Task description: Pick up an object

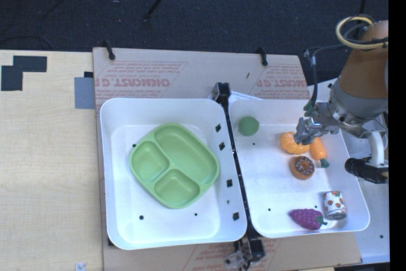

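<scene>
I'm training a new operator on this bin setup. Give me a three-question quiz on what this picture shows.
1. True or false: the green divided plate lies in the left bin.
2. Which lies nearest the right bin's bottom edge? A) green ball B) purple grapes C) donut
3. The gripper hangs over the ____ fruit.

Key: 1 true; 2 B; 3 orange.

Left bin (pixel 120 136): divided plate (pixel 174 165), central. Right bin (pixel 266 212): ball (pixel 248 126) far left; gripper (pixel 307 134) over fruit piece (pixel 292 144) far right; doughnut (pixel 302 167) just nearer; grape bunch (pixel 306 219) and cup (pixel 334 205) at near right.
</scene>
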Controlling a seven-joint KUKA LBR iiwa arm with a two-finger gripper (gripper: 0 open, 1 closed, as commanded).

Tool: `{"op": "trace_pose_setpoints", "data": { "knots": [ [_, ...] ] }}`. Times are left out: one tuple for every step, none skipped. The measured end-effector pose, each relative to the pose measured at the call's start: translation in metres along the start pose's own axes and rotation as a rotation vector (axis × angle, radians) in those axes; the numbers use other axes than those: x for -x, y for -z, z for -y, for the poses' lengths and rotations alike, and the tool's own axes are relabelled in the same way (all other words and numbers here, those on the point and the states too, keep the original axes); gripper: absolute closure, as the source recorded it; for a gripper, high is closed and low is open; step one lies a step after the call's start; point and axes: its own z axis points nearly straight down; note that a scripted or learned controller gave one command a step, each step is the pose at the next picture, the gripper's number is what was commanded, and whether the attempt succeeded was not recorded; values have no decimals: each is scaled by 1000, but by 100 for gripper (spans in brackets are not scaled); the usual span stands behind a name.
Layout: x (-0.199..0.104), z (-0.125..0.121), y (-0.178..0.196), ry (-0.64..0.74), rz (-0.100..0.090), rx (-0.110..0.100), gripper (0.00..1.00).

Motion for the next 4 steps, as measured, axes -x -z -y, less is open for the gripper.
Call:
{"op": "trace_pose_setpoints", "data": {
  "knots": [
    [-47,2,8,2,-3,-3,100],
    [-105,2,2,3,-3,-4,100],
    [-154,-2,-5,3,-2,-5,100],
    [-199,-16,2,2,-1,-2,100]
  ]
}}
